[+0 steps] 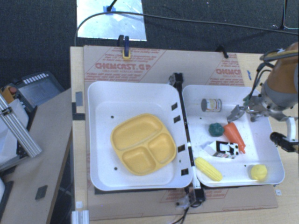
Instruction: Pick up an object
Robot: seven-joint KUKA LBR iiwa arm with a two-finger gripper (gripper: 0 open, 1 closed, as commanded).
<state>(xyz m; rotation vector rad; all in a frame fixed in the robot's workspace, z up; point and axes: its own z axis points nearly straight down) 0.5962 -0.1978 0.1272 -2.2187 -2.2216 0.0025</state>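
The right bin [275,158] holds several small objects. An orange carrot [235,133] lies near its middle, with a teal lump [216,129] just to its left. A small can [211,105] lies on its side at the back. A black-and-white toy [226,148] sits in front of the carrot. A yellow corn cob [208,168] and a yellow lemon [259,172] rest near the front wall. My gripper [235,113] hangs low over the bin, just above the carrot's upper end, and nothing shows in its grasp.
The left bin [100,125] holds a yellow divided plate [142,143]. A black divider with clips [183,125] runs between the bins. The arm's orange band [282,76] and wrist occupy the right bin's far right side. A cardboard sheet [154,62] lies beneath both bins.
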